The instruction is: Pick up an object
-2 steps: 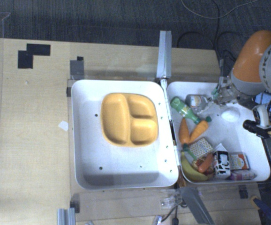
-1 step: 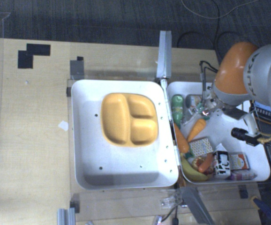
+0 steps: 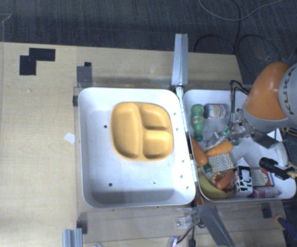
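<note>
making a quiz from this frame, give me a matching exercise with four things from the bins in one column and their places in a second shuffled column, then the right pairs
Things
1. yellow tray
2. green bottle
3. banana
4. tin can

Places
A. near edge of the right bin, curved along its wall
B. far end of the right bin, right of the green bottle
C. middle of the left bin
D. far end of the right bin, beside the wall between the bins

Pairs: 1-C, 2-D, 3-A, 4-B
</note>
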`<move>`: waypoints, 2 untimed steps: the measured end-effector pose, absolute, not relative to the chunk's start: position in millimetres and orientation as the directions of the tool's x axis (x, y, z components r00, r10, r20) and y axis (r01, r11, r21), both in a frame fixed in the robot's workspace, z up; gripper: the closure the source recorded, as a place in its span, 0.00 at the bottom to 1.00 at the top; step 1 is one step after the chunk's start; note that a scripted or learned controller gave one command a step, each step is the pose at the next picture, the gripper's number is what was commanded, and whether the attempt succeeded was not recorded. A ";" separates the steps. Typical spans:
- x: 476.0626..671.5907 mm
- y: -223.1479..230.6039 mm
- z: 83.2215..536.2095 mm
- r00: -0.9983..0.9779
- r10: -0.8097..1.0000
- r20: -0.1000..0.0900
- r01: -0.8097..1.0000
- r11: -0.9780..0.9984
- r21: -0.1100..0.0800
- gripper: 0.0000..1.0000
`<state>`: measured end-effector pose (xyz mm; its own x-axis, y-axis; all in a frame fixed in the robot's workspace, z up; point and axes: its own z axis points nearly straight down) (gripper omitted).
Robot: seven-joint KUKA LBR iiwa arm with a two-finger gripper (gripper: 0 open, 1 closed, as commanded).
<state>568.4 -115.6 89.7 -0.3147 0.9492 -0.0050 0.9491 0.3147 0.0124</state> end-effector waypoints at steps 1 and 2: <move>597.2 -113.6 89.4 -0.351 0.937 -0.005 0.936 0.351 0.012 0.00; 558.4 -113.3 90.0 -0.323 0.946 -0.006 0.946 0.323 0.015 0.00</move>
<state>558.4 -113.3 90.0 -0.3227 0.9465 -0.0065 0.9463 0.3228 0.0150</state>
